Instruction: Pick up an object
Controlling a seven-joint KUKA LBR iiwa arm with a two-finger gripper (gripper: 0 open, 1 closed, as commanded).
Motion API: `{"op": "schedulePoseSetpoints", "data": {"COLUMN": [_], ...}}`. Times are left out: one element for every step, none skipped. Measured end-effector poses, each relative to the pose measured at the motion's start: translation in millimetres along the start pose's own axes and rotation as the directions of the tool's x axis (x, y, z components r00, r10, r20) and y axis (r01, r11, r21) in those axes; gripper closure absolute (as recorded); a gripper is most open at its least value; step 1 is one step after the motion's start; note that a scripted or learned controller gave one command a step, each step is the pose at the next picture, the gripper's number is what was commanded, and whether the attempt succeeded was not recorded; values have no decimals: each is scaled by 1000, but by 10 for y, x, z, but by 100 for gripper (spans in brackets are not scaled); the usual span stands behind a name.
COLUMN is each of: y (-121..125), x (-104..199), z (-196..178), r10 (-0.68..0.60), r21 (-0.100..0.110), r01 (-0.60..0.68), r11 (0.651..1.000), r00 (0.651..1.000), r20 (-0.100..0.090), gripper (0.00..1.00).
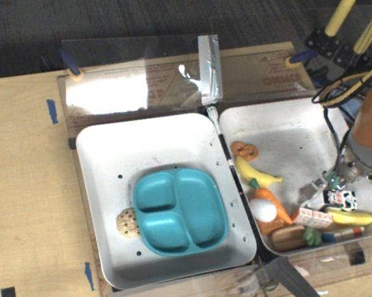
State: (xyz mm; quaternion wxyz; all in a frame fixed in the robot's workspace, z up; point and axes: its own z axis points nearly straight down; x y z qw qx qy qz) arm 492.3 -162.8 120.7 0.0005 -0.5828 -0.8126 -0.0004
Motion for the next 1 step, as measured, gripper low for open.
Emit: {"op": "schedulePoseSetpoints", "data": {"y": [144], "x": [442], "z": [-309], "r10": [-355], "r21": [-2], "r01": [355], "r11": [935], "r00": [935], "r20": [3], "gripper": [0]}}
